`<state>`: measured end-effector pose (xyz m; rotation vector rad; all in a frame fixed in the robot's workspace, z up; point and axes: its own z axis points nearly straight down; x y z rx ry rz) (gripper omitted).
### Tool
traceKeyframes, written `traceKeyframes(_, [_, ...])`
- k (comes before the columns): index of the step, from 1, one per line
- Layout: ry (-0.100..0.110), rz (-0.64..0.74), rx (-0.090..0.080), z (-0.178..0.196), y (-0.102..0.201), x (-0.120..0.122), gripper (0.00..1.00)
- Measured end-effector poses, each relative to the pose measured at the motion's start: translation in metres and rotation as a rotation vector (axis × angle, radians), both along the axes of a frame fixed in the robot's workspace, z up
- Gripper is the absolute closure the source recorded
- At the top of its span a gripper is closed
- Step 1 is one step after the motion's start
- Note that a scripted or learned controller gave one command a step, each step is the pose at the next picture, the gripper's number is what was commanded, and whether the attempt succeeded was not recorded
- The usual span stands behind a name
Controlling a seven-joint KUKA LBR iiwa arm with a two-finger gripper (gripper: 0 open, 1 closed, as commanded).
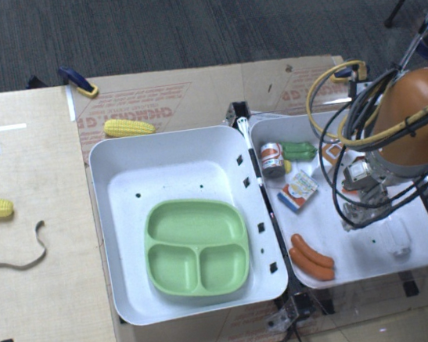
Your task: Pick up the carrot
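You see the arm (416, 118) reaching over the right bin (416, 256) — its orange band and cables block the gripper, so you cannot tell its state. The carrot (330, 150) appears as an orange sliver under the cables, beside a green vegetable (300, 150). Nearby lie a can (272, 158), a small carton (299, 191) and two sausages (312, 258). The left bin (119, 172) holds a green divided plate (197, 245).

The cardboard sheet (188, 99) bears red lettering, too blurred to read.
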<state>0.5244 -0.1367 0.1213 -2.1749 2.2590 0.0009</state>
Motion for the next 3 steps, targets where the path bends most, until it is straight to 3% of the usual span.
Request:
traceKeyframes(1, [0.002,0.032,0.005,-0.03,-0.066,-0.042,1.0])
traceKeyframes(2, [0.0,0.346,0.006,-0.029,-0.061,-0.044,1.0])
traceKeyframes(3, [0.003,0.357,0.027,-0.032,-0.048,-0.045,0.0])
